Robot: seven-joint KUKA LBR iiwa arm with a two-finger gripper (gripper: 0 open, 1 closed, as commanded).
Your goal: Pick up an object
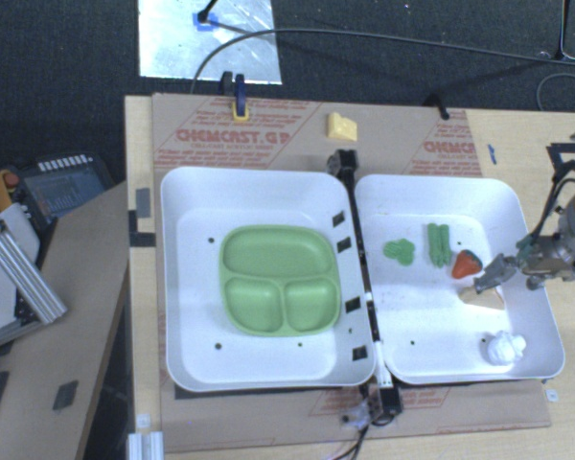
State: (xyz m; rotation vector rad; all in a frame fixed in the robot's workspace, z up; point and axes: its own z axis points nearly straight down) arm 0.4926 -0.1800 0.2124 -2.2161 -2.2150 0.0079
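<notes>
Red strawberry (467, 263) lies in the right bin (532, 257), touching a tan wedge (486, 298); the end effector (499, 271) sits just right of it, whether apart or together I cannot tell, so the berry lies leftward

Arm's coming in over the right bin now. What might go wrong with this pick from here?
1. The end effector sits right beside the red and orange toy and a pale flat piece; it may nudge either one instead of grasping.
2. Both lie close to the right bin wall, so a push could pin them against it.
3. The green bean toy is close by and could get knocked.
</notes>
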